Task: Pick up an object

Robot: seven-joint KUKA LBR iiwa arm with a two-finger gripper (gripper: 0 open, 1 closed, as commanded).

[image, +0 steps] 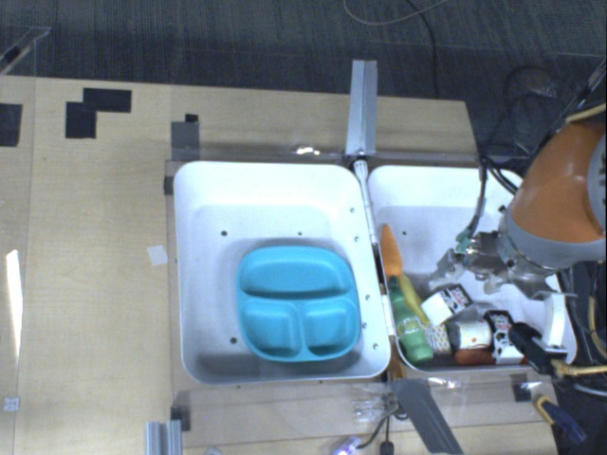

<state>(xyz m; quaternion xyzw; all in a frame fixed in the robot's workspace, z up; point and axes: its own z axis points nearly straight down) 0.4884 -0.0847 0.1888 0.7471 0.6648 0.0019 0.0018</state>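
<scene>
Tool (479, 271) hung above the right bin (427, 192); finger state undeterminable. Descent should centre squarely over the green bottle (410, 318).

Blue tray (299, 301) in left bin (204, 197)

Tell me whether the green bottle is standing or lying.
Lying. The green bottle shows its full length along the right bin's left wall, beside an orange item.
</scene>
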